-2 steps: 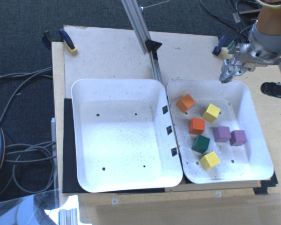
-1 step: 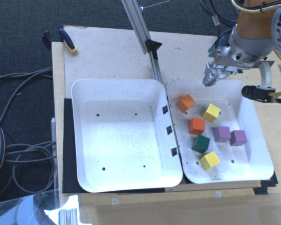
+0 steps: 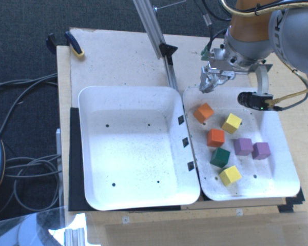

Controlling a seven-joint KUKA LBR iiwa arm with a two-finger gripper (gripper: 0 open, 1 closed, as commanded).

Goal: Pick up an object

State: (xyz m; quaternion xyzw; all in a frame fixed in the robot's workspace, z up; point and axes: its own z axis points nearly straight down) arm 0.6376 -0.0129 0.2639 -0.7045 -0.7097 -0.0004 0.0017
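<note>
Nothing is picked up yet. Your claw (image 3: 209, 84) hangs above the right bin's (image 3: 285, 160) far edge; I cannot tell how it is set. The nearest block, orange (image 3: 204, 112), lies just below it, ungrasped.

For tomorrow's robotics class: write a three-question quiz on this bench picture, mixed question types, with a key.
1. True or false: the green block lies in the left bin.
2. How many blocks lie in the right bin?
3. Nearest the gripper: A the orange block, B a purple block, C the lower yellow block?

Key: 1 false; 2 seven; 3 A.
</note>
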